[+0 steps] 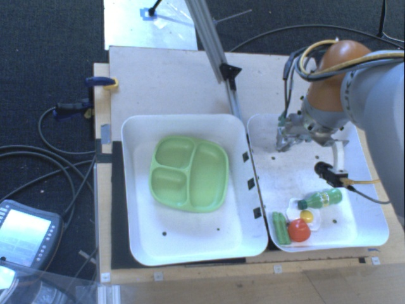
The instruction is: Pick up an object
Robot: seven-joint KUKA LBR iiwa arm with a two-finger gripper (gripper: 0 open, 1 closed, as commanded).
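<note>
**Gripper hangs over the right bin's far end, toys clustered near the front**

Camera view: the gripper [286, 139] hangs above the bare far part of the right bin [367, 163], with nothing between its fingers; whether they are spread or closed cannot be told from this angle. Toward the front of the bin from it lie a green bottle [321, 199], a fried egg toy [305, 216], a red tomato [299, 230] and a green cucumber [280, 227], all close together and well apart from the gripper. To the gripper's left, the left bin [136, 189] holds a green divided plate [189, 173].
</note>
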